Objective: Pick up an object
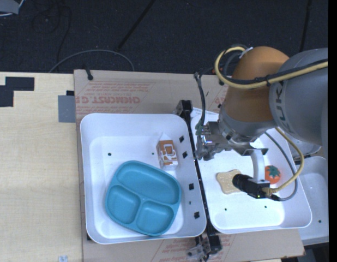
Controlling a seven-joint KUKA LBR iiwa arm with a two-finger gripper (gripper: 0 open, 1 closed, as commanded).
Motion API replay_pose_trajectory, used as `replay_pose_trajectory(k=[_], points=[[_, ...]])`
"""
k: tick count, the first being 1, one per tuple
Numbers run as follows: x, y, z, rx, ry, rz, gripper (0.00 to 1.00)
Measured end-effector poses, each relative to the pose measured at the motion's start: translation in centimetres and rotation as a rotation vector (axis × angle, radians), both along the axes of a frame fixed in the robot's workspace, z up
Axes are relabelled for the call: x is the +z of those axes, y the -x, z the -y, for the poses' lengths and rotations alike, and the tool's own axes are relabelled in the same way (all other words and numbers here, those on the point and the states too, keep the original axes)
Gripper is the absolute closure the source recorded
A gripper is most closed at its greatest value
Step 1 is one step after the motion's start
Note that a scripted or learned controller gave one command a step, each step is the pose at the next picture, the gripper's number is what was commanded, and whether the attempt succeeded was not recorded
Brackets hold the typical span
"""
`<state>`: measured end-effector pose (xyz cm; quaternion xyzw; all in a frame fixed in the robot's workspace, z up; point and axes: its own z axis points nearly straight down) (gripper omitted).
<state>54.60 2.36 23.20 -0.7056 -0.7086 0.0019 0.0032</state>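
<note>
Tan toast (227,180) lies in the right bin (250,222) near an orange toy (272,173), with the gripper (205,146) over that bin's left wall, open or closed I cannot tell.

Two bins (100,143) (256,216); one tray (142,198), carton (167,153), toast slice (227,180), orange toy (272,173).
</note>
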Motion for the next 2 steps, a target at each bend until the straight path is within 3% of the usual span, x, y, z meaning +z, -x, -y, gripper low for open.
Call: replay_pose_trajectory(k=[2], points=[[0.6,5.3,-8.3,0.0,0.0,0.0,1.0]])
